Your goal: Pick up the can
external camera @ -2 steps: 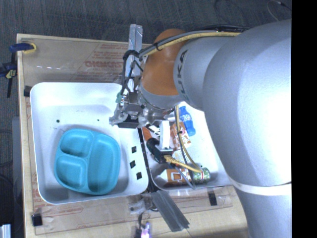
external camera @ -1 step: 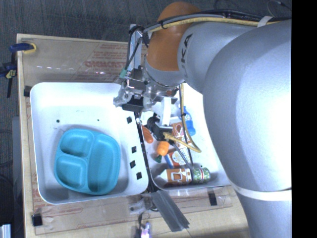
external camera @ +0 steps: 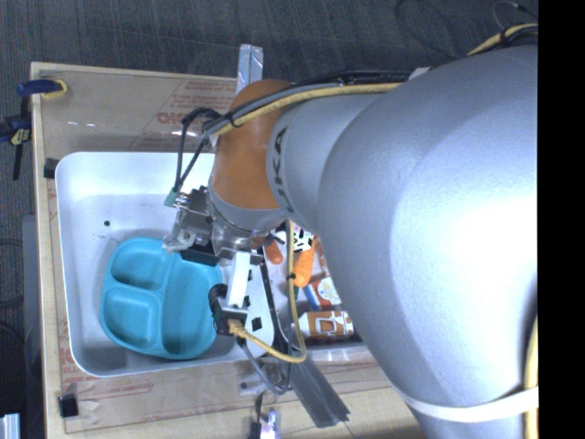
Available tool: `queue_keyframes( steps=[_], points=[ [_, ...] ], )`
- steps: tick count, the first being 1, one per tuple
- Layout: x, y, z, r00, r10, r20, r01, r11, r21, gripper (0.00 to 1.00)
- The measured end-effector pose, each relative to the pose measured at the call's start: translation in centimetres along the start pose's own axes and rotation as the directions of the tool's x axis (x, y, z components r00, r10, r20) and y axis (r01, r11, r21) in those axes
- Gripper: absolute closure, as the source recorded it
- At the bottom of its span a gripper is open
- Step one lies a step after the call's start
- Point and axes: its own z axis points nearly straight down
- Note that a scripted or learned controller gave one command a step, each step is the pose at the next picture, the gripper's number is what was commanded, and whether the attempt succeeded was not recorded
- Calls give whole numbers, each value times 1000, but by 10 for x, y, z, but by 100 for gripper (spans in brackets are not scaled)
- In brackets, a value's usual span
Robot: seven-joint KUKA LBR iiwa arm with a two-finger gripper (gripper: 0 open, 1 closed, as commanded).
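Note:
My gripper [external camera: 189, 230] hangs low over the left bin [external camera: 87, 199], at the upper right rim of a blue divided tray [external camera: 151, 305] that lies in it. The arm [external camera: 411, 208] covers most of the right bin. In the strip that shows below the wrist lie an orange object [external camera: 303, 264] and a brown-and-white printed item [external camera: 325, 323], which may be the can; I cannot tell its shape. Nothing can be made out in the gripper.
A black-and-white patterned item [external camera: 301, 240] sits beside the orange one in the right bin. The left bin's upper half shows bare white floor. A blue clamp [external camera: 37, 88] grips the bench's far left corner.

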Motion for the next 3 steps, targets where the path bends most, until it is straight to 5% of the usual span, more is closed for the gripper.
queue_keyframes(
  steps=[1,2,3],
  points=[
    [29,49,-63,998,68,-2,-68,998,-1,100],
    [-21,45,-40,996,-87,0,87,996,0,100],
    [33,69,-60,1000,23,-1,-23,1000,-2,100]
  ],
)
